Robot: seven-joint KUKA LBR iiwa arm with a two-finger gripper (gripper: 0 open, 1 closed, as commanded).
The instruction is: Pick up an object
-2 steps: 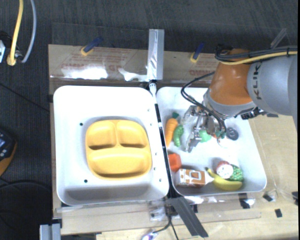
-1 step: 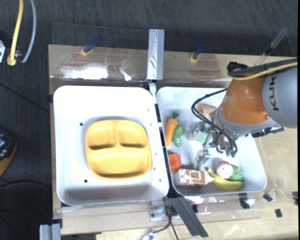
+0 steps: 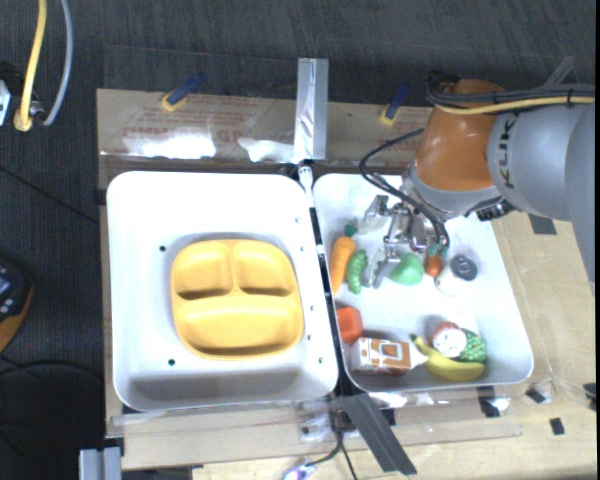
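You will find the nearest candidate for the pick, a green rounded object [image 3: 409, 271], lying toward the middle of the right bin [image 3: 500, 313], directly beneath the gripper [image 3: 405, 243]. The gripper hangs over it with its metal parts pointed down, but whether its fingers stand apart or together cannot be told from this slanted overhead view, and nothing can be confirmed as held between them. Note that the green object sits in a crowd: a small carrot-like piece [image 3: 435, 262] touches or nearly touches its right side, a green bumpy vegetable [image 3: 356, 270] and a larger carrot [image 3: 340, 258] lie just beside it toward the bin's left wall, and a dark round object [image 3: 464, 266] lies near, toward the right wall. In my judgement that crowding is the main risk; a descent here could nudge a neighbour instead of seating on one item. Along the bin's front edge you have a red piece [image 3: 349, 321], a small printed box [image 3: 383, 355], a banana [image 3: 448, 364] and a red-and-white round toy [image 3: 447, 339] against a green leafy piece [image 3: 473, 346], all well clear of the arm. The left bin [image 3: 140, 268] carries a yellow divided tray [image 3: 238, 298], set centrally.
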